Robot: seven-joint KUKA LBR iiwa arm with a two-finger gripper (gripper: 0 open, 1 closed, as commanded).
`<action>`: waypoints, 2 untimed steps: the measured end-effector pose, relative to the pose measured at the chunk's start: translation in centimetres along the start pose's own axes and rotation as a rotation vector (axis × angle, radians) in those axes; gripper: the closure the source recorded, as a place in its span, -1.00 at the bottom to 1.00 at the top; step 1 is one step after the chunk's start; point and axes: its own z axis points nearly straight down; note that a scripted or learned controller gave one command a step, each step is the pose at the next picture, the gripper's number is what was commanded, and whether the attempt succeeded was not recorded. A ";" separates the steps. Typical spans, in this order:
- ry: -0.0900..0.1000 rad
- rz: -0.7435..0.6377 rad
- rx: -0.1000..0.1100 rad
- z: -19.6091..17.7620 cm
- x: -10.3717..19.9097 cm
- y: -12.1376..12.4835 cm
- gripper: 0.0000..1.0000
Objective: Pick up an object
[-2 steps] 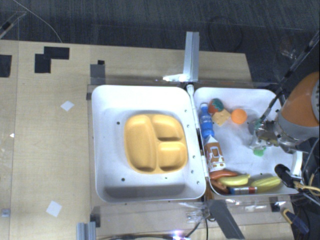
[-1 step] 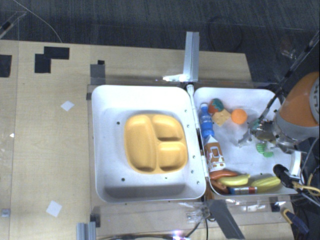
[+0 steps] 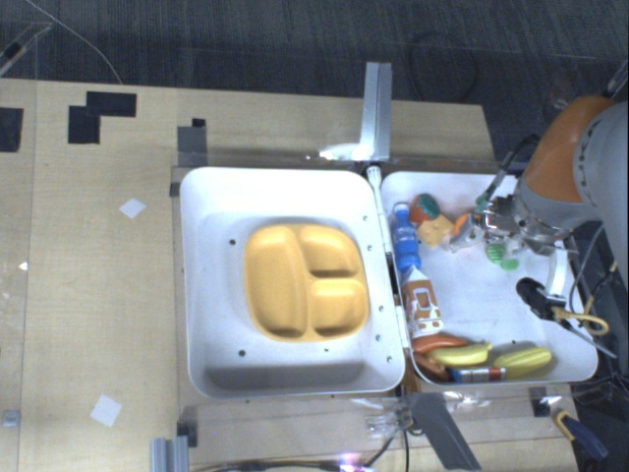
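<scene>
My gripper (image 3: 488,226) hangs over the upper right part of the right bin (image 3: 491,303), reaching in from the right. A small green object (image 3: 505,256) lies just below and to the right of it; whether they touch is unclear. To its left sit an orange and green toy (image 3: 426,207) and an orange piece (image 3: 437,230). A blue bottle (image 3: 405,247) with an orange-and-white label lies along the bin's left wall. Two yellow bananas (image 3: 462,355) (image 3: 527,361) lie along the front wall next to a red item (image 3: 438,342).
The left bin (image 3: 211,264) holds a yellow divided tray (image 3: 303,280) in its middle. A metal post (image 3: 377,106) stands behind the gap between the two bins. The middle of the right bin's floor (image 3: 482,308) is bare.
</scene>
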 end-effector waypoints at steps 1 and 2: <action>0.003 -0.101 0.015 -3.9 3.0 2.6 -1.00; 0.003 -0.100 0.018 -3.8 3.0 2.5 -1.00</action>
